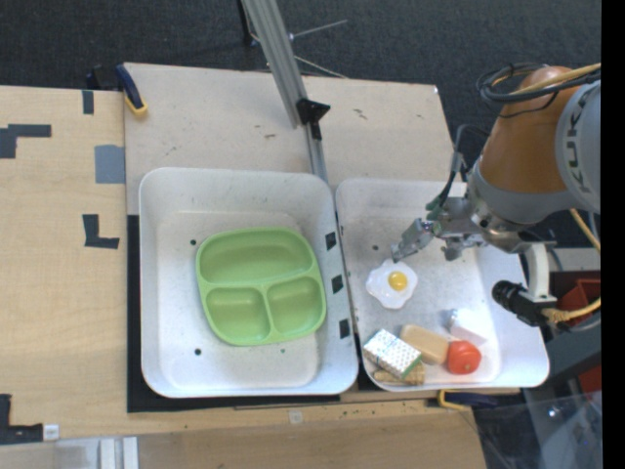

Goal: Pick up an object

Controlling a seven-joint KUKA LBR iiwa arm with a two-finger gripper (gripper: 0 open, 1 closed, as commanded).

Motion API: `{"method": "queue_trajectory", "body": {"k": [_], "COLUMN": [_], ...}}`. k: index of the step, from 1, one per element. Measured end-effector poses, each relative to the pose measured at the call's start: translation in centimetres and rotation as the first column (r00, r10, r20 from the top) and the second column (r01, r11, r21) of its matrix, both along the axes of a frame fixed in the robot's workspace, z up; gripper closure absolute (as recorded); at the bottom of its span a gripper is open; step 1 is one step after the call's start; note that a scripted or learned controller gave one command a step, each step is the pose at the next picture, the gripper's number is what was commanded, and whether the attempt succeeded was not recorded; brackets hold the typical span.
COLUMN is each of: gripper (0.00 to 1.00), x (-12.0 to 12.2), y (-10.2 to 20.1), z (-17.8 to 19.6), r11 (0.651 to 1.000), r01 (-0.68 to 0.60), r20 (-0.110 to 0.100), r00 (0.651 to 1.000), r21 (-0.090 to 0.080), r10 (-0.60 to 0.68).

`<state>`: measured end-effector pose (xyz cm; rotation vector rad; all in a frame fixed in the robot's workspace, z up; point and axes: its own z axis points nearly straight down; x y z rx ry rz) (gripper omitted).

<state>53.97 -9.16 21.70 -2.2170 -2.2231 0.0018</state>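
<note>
Presently: gripper (414,239) above the right bin (363,203), fingers slightly parted, nothing between them; tips point down-left, just above the fried egg (393,285). Arm (532,154) reaches in from the right, wrist bent toward the bin floor. Near edge of same bin: patterned block (393,352), tan wedge (427,343), tomato (464,358). Left bin (156,262): green divided plate (260,285).

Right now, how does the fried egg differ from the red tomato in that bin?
The fried egg lies flat, white with a yellow yolk; the tomato is round, plump and red. The egg sits alone mid-bin just below the gripper; the tomato is crowded among other items at the right bin's near edge. The egg spreads wider. Both rest in that bin, unheld.
</note>
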Motion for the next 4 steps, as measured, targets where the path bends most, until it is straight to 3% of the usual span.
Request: {"method": "queue_trajectory", "body": {"k": [1, 3, 4], "gripper": [0.0, 0.0, 0.0], "x": [0.0, -0.6, -0.6], "y": [0.0, -0.2, -0.2], "z": [0.0, -10.9, -12.8], "r11": [1.0, 1.0, 1.0], "r01": [0.0, 0.001, 0.001], "r20": [0.0, -0.005, 0.001], "r00": [1.0, 1.0, 1.0], "r21": [0.0, 0.0, -0.001], "r10": [0.0, -0.001, -0.001]}}
